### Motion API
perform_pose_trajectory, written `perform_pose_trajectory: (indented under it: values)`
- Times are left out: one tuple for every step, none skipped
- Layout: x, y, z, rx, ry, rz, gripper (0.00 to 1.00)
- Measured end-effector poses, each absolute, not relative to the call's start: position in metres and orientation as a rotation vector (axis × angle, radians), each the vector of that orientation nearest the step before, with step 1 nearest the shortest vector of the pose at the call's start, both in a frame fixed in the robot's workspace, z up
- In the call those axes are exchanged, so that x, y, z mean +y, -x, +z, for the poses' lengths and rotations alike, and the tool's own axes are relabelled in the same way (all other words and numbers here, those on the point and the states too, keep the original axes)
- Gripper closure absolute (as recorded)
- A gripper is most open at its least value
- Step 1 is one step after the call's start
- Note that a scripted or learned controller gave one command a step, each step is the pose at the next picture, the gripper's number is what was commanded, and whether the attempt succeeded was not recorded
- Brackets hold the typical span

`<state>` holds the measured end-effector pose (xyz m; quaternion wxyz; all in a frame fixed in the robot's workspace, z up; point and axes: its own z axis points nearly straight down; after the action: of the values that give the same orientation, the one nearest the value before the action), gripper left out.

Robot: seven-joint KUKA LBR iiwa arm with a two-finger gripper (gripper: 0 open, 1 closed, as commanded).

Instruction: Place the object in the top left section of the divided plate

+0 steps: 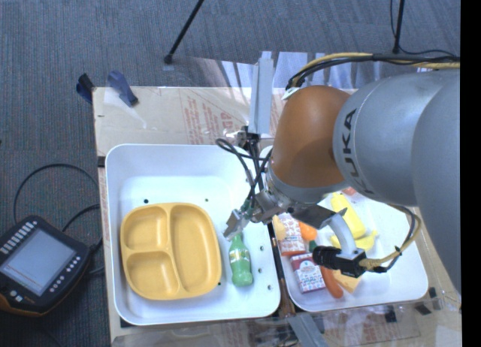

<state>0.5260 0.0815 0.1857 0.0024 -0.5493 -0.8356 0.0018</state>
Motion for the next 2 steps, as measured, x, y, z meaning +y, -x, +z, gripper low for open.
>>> perform_pose_trajectory:
  values:
    - [0.056, -0.516, 0.197, -2.674, 1.64, 0.004, 0.0]
    - [0.184, -0.473, 0.161, -2.9, 1.192, 0.007, 0.0]
